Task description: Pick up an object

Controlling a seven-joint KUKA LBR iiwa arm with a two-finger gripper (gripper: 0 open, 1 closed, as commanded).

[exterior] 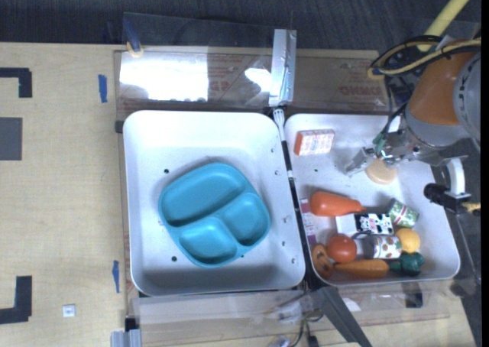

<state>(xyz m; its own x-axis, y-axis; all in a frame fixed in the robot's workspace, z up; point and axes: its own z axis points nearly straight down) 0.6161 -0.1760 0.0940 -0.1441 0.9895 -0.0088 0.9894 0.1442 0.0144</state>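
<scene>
Two shallow white bins sit side by side on the bench. The left bin (145, 139) holds a blue divided plate (215, 212) with three compartments, lying flat near the bin's middle and tilted at a slant to the bin's walls.

The right bin (344, 128) holds a scatter of small things. Near its upper left corner lies a small orange and white box (314, 141). Lower down, a toy carrot (334, 204) lies on its side, pointing right. Below it, a cluster is packed along the bin's lower edge: a red tomato (341, 248), a black and white carton (374, 224), a small bottle (381, 246) lying on its side, a green-capped can (403, 214), a yellow fruit (409, 241), a dark green piece (411, 264), and a second, longer carrot (362, 267) along the bottom.

The arm reaches in from the right, its orange band (439, 97) above the wrist. The gripper (380, 156) hangs over the upper right part of the right bin, just above a pale round piece (381, 173) that lies on the bin floor. The piece lies right by the fingertips, but whether they touch it cannot be told, nor whether the pincer is open or closed, since the metal parts blur together.
</scene>
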